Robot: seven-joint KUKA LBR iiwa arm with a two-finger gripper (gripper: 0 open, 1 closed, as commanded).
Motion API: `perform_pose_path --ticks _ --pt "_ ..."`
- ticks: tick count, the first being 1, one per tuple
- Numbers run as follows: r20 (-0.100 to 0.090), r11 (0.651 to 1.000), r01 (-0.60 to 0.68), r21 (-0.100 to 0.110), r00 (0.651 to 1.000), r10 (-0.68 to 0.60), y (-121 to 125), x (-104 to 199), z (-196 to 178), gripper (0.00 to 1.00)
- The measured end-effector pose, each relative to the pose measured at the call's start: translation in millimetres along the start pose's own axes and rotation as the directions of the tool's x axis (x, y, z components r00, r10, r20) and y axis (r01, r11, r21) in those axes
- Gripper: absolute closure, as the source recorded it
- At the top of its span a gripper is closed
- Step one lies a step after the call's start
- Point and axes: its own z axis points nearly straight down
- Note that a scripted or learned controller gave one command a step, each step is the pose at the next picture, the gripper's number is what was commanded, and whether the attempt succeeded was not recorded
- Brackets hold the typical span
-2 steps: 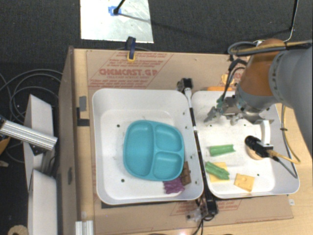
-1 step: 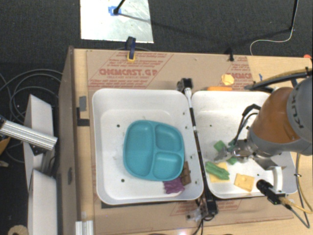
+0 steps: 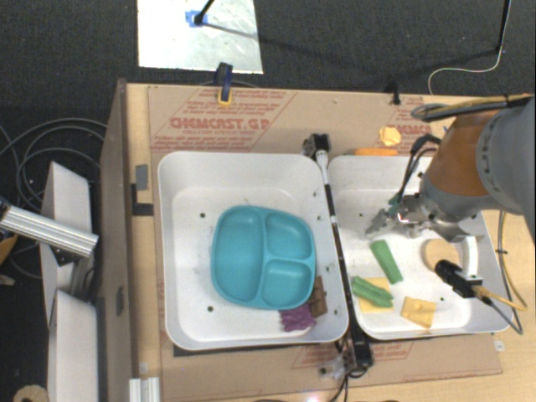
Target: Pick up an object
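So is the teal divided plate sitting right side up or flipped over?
Right side up: the teal divided plastic plate lies flat in the left white bin with its three compartments facing upward.

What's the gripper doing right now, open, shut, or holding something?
Gripper: low in the right bin, just above the green block; open or shut cannot be told, and nothing is visibly held.
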Motion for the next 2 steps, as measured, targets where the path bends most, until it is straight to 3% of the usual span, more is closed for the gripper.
perform_pose_path --ticks 1,2 --pt "-0.004 1.0 -0.003 0.01 1.0 0.003 -32 23 1 0.0" --pt "-0.002 1.0 -0.002 0.006 1.0 0.002 -30 22 -10 1.0"
